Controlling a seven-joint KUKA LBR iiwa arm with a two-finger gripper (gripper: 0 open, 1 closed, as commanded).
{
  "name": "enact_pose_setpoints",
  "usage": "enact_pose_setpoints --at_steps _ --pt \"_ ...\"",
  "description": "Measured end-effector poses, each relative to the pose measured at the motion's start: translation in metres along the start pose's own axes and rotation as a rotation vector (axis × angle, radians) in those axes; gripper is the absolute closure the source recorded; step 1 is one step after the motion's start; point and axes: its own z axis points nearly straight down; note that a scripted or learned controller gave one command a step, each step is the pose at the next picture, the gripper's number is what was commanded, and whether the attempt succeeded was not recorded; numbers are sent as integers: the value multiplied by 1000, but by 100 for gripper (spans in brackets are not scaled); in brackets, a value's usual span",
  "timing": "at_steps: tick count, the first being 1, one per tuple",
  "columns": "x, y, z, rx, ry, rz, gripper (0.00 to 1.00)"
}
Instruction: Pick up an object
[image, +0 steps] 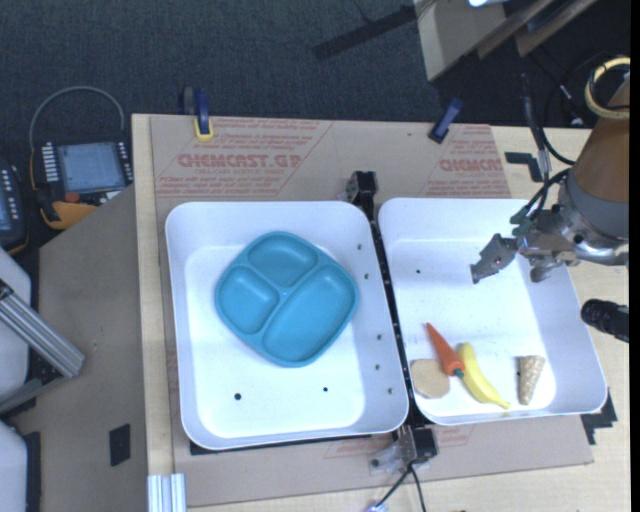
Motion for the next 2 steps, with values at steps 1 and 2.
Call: enact_pose_setpoints --at_steps 1,2 --pt "0 2 -7 -14 -2 -3 0" --pt "3 -2 36 -9 0 -2 0"
